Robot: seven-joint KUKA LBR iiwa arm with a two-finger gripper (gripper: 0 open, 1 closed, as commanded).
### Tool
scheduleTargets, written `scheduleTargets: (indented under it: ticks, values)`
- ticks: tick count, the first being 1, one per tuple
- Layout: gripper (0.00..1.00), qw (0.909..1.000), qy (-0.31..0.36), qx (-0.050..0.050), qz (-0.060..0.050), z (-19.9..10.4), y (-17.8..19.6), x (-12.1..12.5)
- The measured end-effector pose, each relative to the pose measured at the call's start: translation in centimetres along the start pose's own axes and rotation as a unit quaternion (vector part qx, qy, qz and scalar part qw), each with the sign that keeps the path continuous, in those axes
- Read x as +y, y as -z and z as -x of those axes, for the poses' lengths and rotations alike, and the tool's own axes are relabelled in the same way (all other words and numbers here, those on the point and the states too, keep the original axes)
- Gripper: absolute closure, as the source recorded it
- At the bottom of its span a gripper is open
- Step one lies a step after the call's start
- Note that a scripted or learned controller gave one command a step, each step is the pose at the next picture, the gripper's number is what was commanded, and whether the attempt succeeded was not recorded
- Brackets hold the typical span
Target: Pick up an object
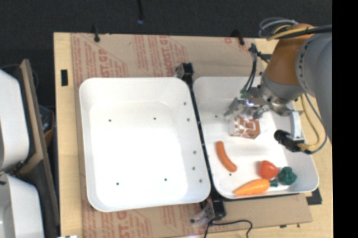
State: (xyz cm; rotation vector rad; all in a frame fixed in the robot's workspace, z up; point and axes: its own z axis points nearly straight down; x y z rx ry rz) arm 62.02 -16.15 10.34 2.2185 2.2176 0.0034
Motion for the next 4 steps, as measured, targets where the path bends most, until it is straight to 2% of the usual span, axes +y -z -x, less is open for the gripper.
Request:
scheduleTargets:
  ticks: [1, 2, 3, 4]
  values:
    - [0.00, 1.0000, -0.001, 0.000, 0.000, 1.4, 0.0, -3.5]
    - [0.00, 1.0000, -0.001, 0.000, 0.000, 3.1, -0.1, -5.0]
    - [1.00, 1.0000, -0.001, 0.000, 0.001, 3.1, 1.0, -4.9]
    - [1.00, 1.0000, 0.002, 0.001, -0.001, -2.3, 4.0, -2.5]
